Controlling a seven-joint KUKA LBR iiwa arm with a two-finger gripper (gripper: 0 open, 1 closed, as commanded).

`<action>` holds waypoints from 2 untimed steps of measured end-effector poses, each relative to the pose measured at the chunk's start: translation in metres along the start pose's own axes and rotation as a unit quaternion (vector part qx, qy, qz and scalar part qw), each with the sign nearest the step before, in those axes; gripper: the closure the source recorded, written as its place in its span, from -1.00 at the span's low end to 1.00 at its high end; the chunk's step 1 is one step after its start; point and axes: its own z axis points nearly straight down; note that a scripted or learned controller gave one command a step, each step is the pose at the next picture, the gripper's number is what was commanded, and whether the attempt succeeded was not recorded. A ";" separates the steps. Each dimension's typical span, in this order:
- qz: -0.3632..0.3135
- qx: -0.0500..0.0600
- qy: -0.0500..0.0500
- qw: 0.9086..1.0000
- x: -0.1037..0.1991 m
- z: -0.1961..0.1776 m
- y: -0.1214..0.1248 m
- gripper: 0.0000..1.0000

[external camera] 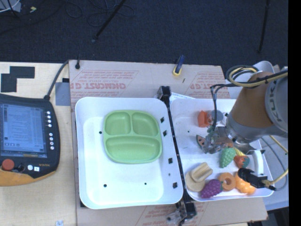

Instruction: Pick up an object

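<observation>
My gripper (207,143) hangs low over the middle of the right bin (188,121), at the end of the grey arm with its orange band (251,108). Its tip sits just left of a green grape bunch (227,157) and below a small orange toy (203,118); nothing visibly hangs from it. Along the bin's front lie a tan bread-like piece (200,172), a purple grape bunch (211,188), an orange ring (227,180), and an orange piece (245,186). A red strawberry-like toy (241,161) rests right of the green grapes.
The left bin (89,173) holds a green divided plate (132,136). A black divider (170,140) runs between the bins. A teach pendant (26,135) lies on the bench at far left. Cables (242,72) loop above the arm.
</observation>
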 end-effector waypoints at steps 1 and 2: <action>-0.003 -0.001 0.000 1.000 0.009 -0.057 -0.001 1.00; -0.003 0.000 0.000 1.000 0.008 -0.089 0.000 1.00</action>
